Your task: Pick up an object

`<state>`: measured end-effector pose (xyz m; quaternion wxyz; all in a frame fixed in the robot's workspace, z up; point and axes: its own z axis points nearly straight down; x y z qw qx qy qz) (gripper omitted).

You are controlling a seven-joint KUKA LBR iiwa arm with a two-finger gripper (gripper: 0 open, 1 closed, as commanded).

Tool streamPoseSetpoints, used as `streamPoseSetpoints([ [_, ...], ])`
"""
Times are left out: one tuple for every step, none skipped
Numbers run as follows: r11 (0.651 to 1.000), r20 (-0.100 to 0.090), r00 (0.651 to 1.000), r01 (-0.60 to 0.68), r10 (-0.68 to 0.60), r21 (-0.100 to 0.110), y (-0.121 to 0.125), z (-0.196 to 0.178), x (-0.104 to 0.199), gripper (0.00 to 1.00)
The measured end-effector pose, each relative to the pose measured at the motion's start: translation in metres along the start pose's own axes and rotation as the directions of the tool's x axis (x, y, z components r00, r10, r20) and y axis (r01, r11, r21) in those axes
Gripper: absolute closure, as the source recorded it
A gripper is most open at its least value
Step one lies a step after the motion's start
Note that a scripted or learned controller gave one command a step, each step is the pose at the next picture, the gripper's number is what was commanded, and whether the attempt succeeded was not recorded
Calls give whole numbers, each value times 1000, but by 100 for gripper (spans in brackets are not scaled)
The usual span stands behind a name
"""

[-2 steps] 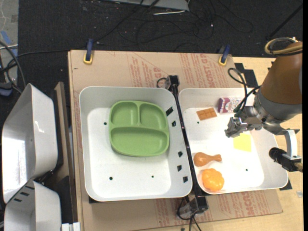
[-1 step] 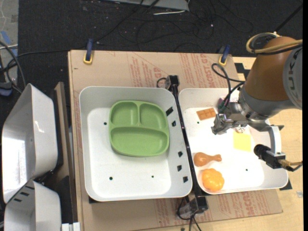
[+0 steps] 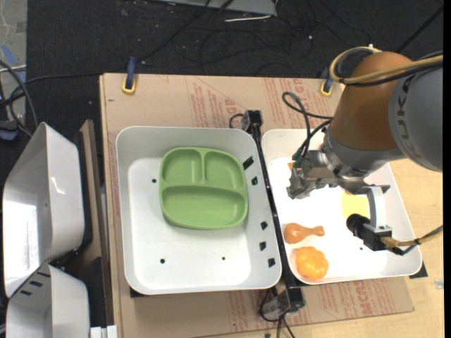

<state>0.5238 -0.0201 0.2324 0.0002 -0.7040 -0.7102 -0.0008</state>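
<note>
In the right bin (image 3: 405,210) lie an orange chicken-drumstick toy (image 3: 303,232), a round orange fruit (image 3: 311,263) near the front rim and a yellow flat piece (image 3: 354,205), partly hidden by the arm. My gripper (image 3: 301,184) hangs over the bin's left half, just above and behind the drumstick. Its dark fingers point down toward the bin floor and I see nothing between them. A green divided plate (image 3: 204,187) lies in the left bin (image 3: 141,259).
The grey arm with its orange band (image 3: 370,104) covers the right bin's back part. A black cable fitting (image 3: 368,232) lies at the bin's right. Clamps (image 3: 129,84) hold the cardboard base. White tubs (image 3: 39,196) stand at the left.
</note>
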Motion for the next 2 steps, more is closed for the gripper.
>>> streamPoseSetpoints([
  [1000,-1,1000,0,0,2,-4,9,55,100],
  [1000,-1,1000,0,0,0,-1,-7,105,100],
])
